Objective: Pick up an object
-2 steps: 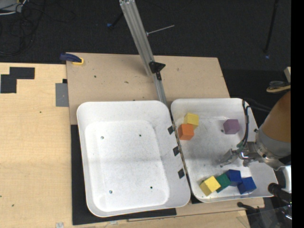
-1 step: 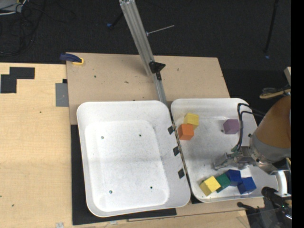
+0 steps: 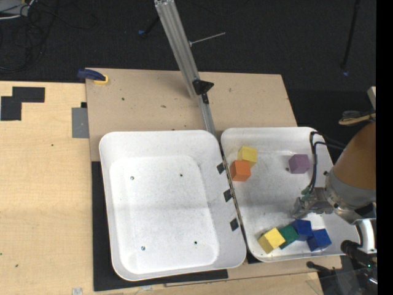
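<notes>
We see the gripper [image 3: 305, 204] low inside the right bin [image 3: 270, 141], near that bin's right wall, with the arm [image 3: 356, 165] and its orange band coming in over the rim. We cannot tell how far it is open or whether it has hold of anything (its tip is a small grey blur against the white floor). Just below it, at the bin's bottom right corner, lie two blue blocks [image 3: 311, 233], a green block [image 3: 288, 233] and a yellow block [image 3: 271, 240], packed close together. A purple block [image 3: 299, 163] sits near the top right corner. By the left wall, an orange block [image 3: 240, 170] touches a second yellow block [image 3: 248, 155]. The left bin [image 3: 116, 146] lies beside it. We can read no labels or writing anywhere.
</notes>
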`<act>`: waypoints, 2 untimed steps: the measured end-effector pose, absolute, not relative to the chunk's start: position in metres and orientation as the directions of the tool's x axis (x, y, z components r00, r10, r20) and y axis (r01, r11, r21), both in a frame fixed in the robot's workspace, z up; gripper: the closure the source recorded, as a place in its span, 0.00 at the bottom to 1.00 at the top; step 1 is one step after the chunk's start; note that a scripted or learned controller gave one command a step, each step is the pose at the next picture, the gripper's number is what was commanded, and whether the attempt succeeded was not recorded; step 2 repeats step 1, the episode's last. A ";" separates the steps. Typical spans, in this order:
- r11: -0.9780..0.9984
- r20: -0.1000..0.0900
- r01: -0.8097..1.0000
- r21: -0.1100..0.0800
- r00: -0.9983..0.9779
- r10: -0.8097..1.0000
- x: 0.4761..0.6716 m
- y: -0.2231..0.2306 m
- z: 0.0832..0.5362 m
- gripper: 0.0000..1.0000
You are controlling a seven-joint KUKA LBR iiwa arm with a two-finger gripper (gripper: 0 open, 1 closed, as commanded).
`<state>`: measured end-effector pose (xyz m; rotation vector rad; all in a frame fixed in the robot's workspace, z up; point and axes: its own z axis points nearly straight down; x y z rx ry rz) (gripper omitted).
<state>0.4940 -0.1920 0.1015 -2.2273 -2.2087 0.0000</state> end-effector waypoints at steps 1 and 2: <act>-0.001 -0.001 1.000 0.002 0.001 1.000 0.500 -0.201 0.149 1.00; -0.001 -0.001 1.000 0.002 0.001 1.000 0.500 -0.201 0.149 1.00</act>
